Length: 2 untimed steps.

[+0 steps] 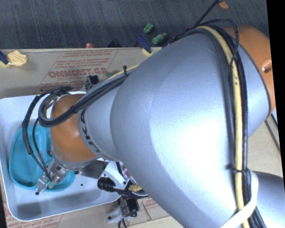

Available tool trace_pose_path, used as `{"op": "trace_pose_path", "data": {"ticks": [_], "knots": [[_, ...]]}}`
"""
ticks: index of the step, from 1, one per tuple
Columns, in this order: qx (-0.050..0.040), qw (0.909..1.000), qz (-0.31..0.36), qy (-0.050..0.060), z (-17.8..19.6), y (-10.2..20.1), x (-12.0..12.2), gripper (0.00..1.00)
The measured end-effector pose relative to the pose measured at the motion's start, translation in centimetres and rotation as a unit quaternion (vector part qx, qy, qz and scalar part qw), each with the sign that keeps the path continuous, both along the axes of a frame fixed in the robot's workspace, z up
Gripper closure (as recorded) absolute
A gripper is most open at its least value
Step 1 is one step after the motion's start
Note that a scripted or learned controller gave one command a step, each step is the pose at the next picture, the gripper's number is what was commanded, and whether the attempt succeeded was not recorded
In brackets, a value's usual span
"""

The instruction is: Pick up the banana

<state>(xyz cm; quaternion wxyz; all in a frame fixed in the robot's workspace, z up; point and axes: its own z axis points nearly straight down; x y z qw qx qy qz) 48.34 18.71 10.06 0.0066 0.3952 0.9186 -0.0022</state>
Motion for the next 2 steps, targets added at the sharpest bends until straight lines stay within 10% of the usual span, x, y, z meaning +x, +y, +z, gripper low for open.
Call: {"op": "trace_pose_path", "data": {"ticks": [2], "knots": [[0.0000,1.0000,0.000,0.000,-0.01,0.01,0.00,0.00]]}}
